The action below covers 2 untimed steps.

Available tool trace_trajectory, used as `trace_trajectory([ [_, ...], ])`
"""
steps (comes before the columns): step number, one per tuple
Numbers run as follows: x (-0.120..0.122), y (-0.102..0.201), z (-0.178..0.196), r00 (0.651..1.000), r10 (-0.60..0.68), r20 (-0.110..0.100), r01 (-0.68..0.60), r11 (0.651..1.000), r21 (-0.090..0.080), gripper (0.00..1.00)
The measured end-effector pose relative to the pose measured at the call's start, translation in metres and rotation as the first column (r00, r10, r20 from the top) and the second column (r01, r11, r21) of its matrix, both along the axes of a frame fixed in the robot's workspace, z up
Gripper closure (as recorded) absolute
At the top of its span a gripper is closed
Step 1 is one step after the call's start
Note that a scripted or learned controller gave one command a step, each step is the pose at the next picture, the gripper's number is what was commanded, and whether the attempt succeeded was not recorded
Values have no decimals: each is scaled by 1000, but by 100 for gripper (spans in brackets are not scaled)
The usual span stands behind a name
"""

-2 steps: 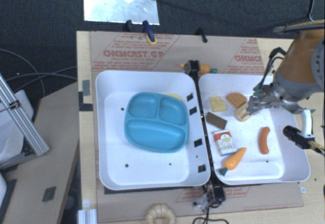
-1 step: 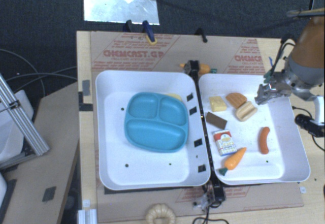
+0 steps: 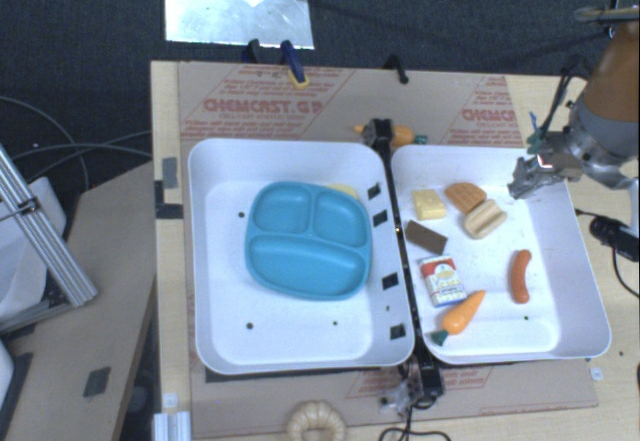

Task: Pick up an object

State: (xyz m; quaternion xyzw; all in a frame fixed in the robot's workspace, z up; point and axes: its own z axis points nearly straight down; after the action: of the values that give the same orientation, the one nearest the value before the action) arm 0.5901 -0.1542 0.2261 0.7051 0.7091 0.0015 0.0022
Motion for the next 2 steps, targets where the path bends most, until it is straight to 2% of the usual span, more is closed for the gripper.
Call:
trace_trajectory([
  [1,38,37,1,1000,4,0,-4,1000,2,100],
  [2,70,88,-7,1000,4,0,-4,1000,2,100],
])
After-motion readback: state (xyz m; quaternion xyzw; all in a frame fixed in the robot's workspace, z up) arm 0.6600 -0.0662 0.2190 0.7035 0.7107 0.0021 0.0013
